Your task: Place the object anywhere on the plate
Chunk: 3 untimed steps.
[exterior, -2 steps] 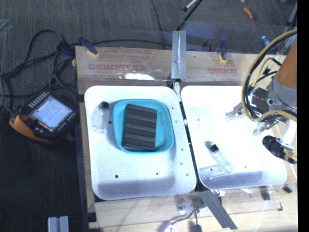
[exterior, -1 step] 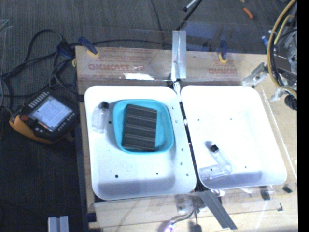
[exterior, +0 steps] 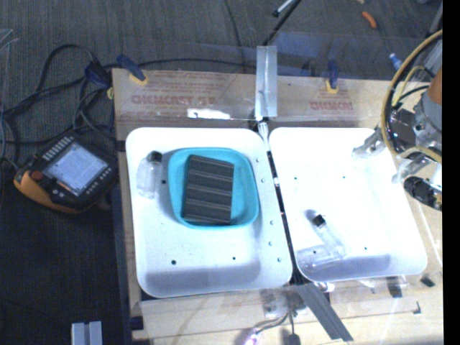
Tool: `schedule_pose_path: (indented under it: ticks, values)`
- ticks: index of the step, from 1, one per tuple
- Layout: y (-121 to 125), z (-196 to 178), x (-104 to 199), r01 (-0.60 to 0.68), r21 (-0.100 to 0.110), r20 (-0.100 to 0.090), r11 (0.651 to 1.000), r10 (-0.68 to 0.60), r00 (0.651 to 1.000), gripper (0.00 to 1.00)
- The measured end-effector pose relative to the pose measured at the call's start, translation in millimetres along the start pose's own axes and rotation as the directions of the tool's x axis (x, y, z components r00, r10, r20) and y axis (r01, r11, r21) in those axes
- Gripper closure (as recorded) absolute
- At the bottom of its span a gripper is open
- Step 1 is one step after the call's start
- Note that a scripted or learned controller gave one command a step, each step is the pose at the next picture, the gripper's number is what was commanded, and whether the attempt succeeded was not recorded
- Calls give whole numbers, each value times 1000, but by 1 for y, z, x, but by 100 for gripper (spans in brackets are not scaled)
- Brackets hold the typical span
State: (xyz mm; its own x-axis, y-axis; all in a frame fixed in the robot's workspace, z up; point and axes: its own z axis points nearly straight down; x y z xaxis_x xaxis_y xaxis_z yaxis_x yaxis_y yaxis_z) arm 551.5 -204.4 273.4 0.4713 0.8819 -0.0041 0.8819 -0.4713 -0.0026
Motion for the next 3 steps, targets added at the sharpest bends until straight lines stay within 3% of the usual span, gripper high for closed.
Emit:
schedule_pose_path:
  ticks: [1,2,3]
  values:
    - [-38,43,-19,-86,1,-1,996,86,996,0]
    - [-11,-96,-13,-117,-2,0,993,117,993,0]
    - [-30,2,-15,-319,1,0,948,319,948,0]
